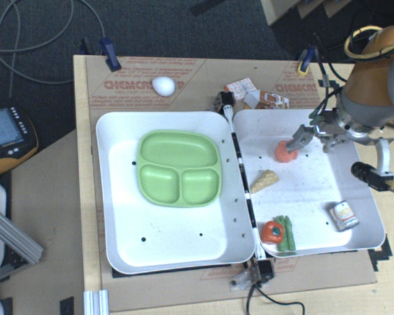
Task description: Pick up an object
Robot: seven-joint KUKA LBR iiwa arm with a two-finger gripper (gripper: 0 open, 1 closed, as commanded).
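Near edge of right bin (361, 241): a red tomato-like piece with green strips (279, 232) beside it, at the bin's front left corner. To its right, near the front right, a small grey-and-yellow box (343, 215), lying tilted.

Mid right bin: pale tan wedge (263, 180), lying just beside the divider between bins.

Left bin (118, 195): green divided plate (180, 167), three compartments, sitting upper centre.

Further back in right bin: small salmon-red rounded object (286, 152), flat-bottomed, resting on the bin floor. Claw (304, 138) sits just to its upper right, close beside it; the object is not between the fingers. Cannot tell whether the claw is released or clenched.

Far side, on the table (203, 77) behind the bins: white egg-shaped item (163, 85), and crumpled wrappers (256, 95) near the bins' shared back corner.
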